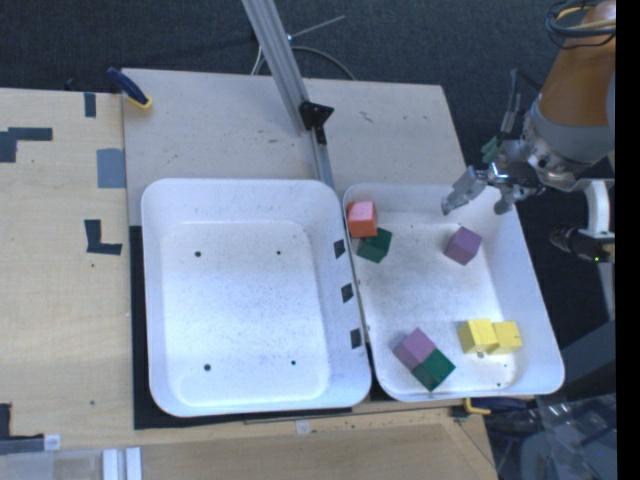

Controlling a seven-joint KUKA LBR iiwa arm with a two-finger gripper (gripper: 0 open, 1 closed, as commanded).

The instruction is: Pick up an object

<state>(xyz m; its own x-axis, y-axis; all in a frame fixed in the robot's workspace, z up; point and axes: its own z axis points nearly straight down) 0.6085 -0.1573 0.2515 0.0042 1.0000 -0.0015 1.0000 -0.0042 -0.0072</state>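
My gripper (480,196) hangs over the far right edge of the right bin (535,313), its two fingers spread open with nothing between them. A purple cube (463,245) lies just below and slightly left of the fingertips, apart from them. At the bin's far left corner an orange-pink block (361,217) rests against a dark green block (374,245). Near the front, a purple block (413,347) touches a green block (434,370). Two yellow blocks (489,336) sit together at the front right.
The left bin (240,303) sits beside the right one, sharing a middle rim. A slanted metal rail (282,53) runs down from the top to the bins' junction. A blue and yellow tool (129,88) lies on the bench at the far left.
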